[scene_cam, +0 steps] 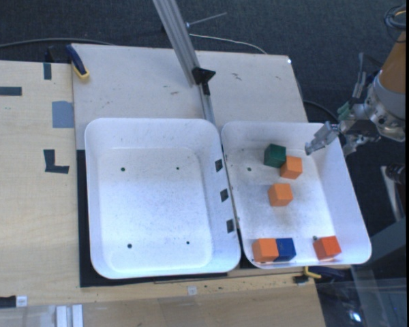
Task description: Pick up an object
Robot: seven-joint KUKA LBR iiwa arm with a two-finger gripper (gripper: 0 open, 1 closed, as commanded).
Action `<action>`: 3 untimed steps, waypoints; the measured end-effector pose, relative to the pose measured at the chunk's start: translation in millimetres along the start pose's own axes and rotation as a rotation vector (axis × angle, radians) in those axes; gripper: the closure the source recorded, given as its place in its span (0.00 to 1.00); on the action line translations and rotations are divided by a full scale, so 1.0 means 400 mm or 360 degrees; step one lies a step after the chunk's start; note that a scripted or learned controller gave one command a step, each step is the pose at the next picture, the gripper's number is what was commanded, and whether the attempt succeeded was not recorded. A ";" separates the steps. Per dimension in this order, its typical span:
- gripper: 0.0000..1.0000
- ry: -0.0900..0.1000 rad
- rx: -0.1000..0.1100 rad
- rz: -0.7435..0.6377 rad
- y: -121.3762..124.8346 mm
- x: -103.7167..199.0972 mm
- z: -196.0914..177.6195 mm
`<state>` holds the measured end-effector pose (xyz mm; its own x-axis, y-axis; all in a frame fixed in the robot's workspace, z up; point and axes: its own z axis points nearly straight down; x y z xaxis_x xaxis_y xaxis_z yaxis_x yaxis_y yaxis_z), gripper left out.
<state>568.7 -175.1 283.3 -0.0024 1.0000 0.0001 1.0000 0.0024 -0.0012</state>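
The claw (325,139) hung over the right bin's (347,189) upper right rim, its grip state impossible to tell, near the green cube (275,155) and orange cube (292,167).

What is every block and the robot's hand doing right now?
green block: in right bin, touching an orange block
middle orange block: alone
front orange block: against blue block
corner orange block: alone
end effector: over right bin's rim, holding nothing
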 end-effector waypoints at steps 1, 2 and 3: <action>0.00 -0.0001 0.0007 0.0002 0.009 -0.012 0.105; 0.00 -0.0002 0.0005 0.0008 -0.096 -0.072 0.138; 0.00 0.0001 0.0006 -0.0003 0.072 -0.010 0.417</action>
<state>597.4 -179.0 116.3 -0.0042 1.0000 0.0006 1.0000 0.0042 -0.0051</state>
